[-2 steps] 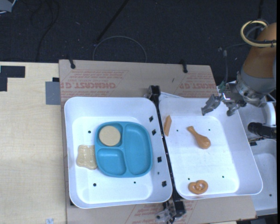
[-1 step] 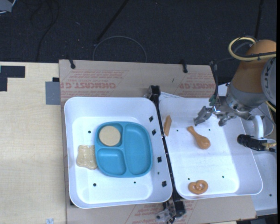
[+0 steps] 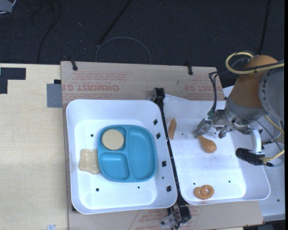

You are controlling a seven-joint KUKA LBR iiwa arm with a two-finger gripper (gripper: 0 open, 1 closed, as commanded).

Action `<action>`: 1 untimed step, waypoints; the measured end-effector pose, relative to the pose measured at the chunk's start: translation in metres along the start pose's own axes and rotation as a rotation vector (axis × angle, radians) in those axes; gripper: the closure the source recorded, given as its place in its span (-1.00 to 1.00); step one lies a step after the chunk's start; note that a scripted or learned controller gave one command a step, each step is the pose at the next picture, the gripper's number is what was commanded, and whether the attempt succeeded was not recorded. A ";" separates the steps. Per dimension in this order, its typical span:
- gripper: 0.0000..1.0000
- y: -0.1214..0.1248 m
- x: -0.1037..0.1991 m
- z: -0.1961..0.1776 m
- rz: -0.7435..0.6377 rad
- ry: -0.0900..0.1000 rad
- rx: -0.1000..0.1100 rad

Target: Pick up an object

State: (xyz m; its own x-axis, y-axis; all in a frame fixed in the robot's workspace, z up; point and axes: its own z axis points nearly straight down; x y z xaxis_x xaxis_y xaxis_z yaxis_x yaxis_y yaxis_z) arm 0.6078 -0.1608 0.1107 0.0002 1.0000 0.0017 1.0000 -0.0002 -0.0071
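In the right bin (image 3: 230,186) lie three orange-brown food toys: a drumstick-like piece (image 3: 208,144) near the middle, a small sausage (image 3: 172,128) against the left wall, and a pretzel (image 3: 203,191) by the front wall. My gripper (image 3: 212,131) hangs low over the back half of this bin, just behind the drumstick piece. Its fingers (image 3: 200,129) are spread open, and nothing sits between them. The drumstick piece lies on the bin floor close in front of the fingertips; I cannot tell if they touch it.
The left bin (image 3: 79,116) holds a blue divided plate (image 3: 134,159) with a round beige biscuit (image 3: 112,139) on it, and a pale toast slice (image 3: 89,161) beside the plate. A black divider clamp (image 3: 162,128) joins the bins. The arm's cables (image 3: 253,156) hang over the right bin's right side.
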 end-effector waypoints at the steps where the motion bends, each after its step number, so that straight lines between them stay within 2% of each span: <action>1: 1.00 0.001 -0.001 -0.013 0.002 -0.001 -0.003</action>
State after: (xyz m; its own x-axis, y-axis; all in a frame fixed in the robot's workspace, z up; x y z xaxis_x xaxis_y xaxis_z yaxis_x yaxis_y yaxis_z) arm 0.6090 -0.1619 0.1238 0.0019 1.0000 0.0006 1.0000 -0.0018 -0.0036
